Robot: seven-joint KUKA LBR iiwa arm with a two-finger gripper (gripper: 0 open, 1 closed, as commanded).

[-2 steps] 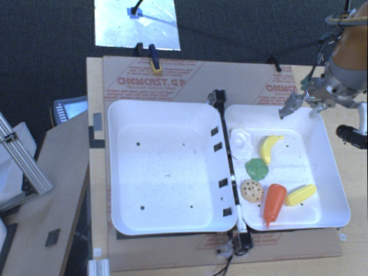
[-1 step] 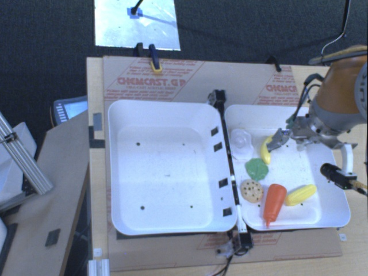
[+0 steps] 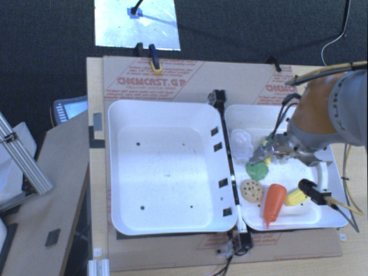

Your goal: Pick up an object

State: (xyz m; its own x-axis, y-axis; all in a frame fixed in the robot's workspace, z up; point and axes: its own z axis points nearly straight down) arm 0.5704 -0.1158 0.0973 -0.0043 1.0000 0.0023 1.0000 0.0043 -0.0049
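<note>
My gripper [image 3: 262, 156] is down in the right bin [image 3: 253, 115], near its left side. Its tip hangs just above a green leafy object [image 3: 257, 170], close to it or touching it. A clear plastic cup [image 3: 241, 143] lies to the gripper's left. Toward the bin's front lie a round tan cookie [image 3: 251, 190], an orange carrot [image 3: 273, 202] and a small yellow piece [image 3: 295, 198]. A bit of yellow-green [image 3: 268, 142] shows right by the gripper body. Nothing is seen lifted off the bin floor.
The left bin [image 3: 167, 165] sits beside the right one, with a black-clipped divider [image 3: 225, 154] between them. My grey and orange arm [image 3: 322, 111] reaches in over the right bin's far right. A cardboard sheet [image 3: 172, 79] lies under both bins.
</note>
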